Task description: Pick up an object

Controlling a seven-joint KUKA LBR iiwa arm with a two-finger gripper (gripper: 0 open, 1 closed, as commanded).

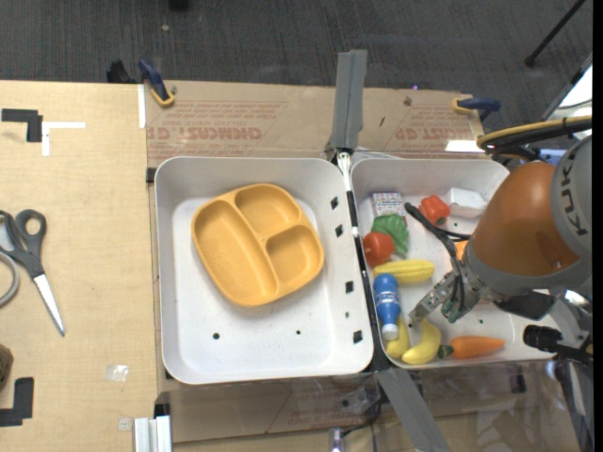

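Observation:
My gripper [436, 306] hangs low in the right bin [490, 169], just above the yellow banana [421, 347] and left of the orange carrot [476, 347]. A blue bottle [386, 301] lies to its left along the bin wall. Further back are a yellow corn cob [405, 271], a red tomato [378, 247], a green leafy piece [393, 228] and a red pepper [433, 208]. The orange wrist band [523, 219] covers the bin's right part. Nothing can be made out held in the gripper.
The left bin [179, 281] holds a yellow divided plate [257, 243]. Scissors [33, 262] lie on the wooden bench at far left. A small patterned packet [386, 201] and a white item [465, 199] sit at the right bin's back.

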